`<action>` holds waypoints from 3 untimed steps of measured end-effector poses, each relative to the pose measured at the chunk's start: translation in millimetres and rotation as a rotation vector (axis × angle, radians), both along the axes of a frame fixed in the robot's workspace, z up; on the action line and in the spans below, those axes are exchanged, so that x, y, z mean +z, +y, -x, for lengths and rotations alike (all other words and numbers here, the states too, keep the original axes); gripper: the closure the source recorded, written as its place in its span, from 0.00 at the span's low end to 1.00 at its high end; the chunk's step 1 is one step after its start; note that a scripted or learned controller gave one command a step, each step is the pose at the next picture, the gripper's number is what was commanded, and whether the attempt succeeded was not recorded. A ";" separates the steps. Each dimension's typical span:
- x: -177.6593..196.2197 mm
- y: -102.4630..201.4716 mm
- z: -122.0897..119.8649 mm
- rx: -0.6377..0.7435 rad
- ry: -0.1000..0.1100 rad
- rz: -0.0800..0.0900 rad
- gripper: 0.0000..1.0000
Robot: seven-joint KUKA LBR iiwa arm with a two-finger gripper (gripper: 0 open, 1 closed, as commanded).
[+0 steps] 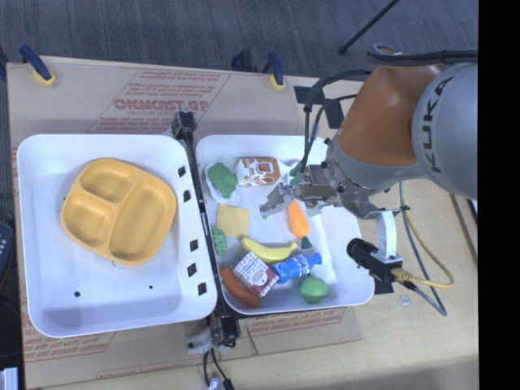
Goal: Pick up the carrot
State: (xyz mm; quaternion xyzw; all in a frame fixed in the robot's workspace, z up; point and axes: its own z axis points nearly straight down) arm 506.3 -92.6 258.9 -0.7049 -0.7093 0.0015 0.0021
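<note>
Carrot [298, 218], orange with a small green tip at its lower end, sits in the right bin [351, 292], toward that bin's right side and roughly upright in the picture. Its upper end is right at the end effector [294, 193], which hangs over the middle of the bin from the grey arm [445, 128] with its orange band [387, 116]. One grey finger juts out to the left of the carrot's top, but the other side is hidden under the wrist, so I cannot tell how far the end effector is open or whether the carrot is actually between its parts.

Around the carrot lie other toy foods. A banana [268, 249] curves just to its lower left, and a yellow cheese slice [232, 219] lies further left. A green leafy piece [221, 178] and a brown-and-white packet [258, 171] are at the top of the bin. Below are a blue bottle [296, 267], a red packet [253, 273], a sausage [238, 289] along the lower left, and a green round thing [314, 289] near the lower right corner.

The left bin [32, 218] holds a yellow divided plate [119, 210]. Both bins rest on a cardboard sheet [97, 88] on the worktop [439, 331].
</note>
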 end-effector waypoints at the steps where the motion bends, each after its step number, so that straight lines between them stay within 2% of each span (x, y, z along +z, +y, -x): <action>1: -56.8 -40.4 -63.8 -0.090 0.000 0.002 0.00; 2: -167.6 -44.4 -65.2 0.000 -0.002 0.001 0.00; 3: -167.4 -101.7 -39.1 0.291 -0.001 -0.007 0.00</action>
